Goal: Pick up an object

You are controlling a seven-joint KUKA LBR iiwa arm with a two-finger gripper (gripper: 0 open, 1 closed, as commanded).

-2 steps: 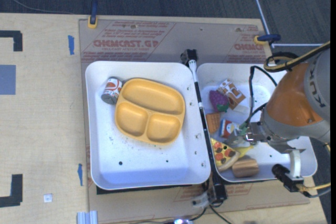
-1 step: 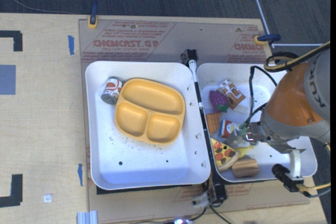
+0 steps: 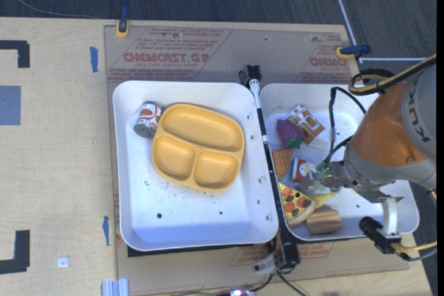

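While I'm watching this remotely, the arm (image 3: 392, 138) is reaching in from the right and hanging over the right bin (image 3: 409, 218). Left bin (image 3: 132, 218) is just sitting there w/ the big yellow divided tray (image 3: 198, 145) and a small can (image 3: 147, 119) touching its upper left edge. The gripper (image 3: 320, 178) is working down in the toy food pile, prob right at the small red/white carton (image 3: 300, 168), but I'm not seeing its tips, so can't tell if it's open or closed or gripping anything. Pizza slice (image 3: 295, 203) and bread piece (image 3: 324, 221) are lying just below it, purple grapes (image 3: 289, 132) and the brown/white box (image 3: 306, 123) above. My worry: stuff is packed tight, so the gripper's prob nudging neighbours or pinching two things, and whatever it's grabbing is slipping out on the lift.
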